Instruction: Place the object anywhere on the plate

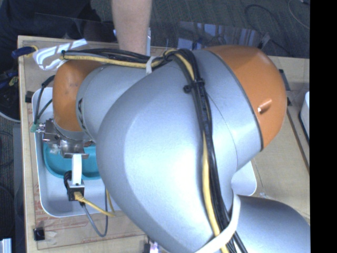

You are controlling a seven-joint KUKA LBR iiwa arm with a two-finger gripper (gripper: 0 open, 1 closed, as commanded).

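Over the bin (46,207) at the view's left, the gripper (70,153) hung low above a blue plate (52,165), near its surface, though whether the 2 touched could not be told. Whether the gripper was open or closed could not be told either, since the wrist and the orange band (68,91) covered it from above. Where the object lay could not be told: it might have sat under the wrist on the plate, or elsewhere beneath the arm (174,152), whose grey bulk hid most of the 2 bins. Judged from this, the arm stood at the placing spot, so the task looked to be at or near the release. Nothing, however, proved that an object rested on the plate. What seemed left, at the least, was the let-go and a lift away. The crescent of plate that showed beside the wrist bore nothing, and the bin's wall ran just beside it, the only thing close enough to hinder a straight rise. A bundle of black and yellow cables (202,115) ran along the arm. A person (131,20) stood at the far edge of the tabletop (295,146), well apart from the gripper, and 1 white item (50,56) lay near the far left corner.
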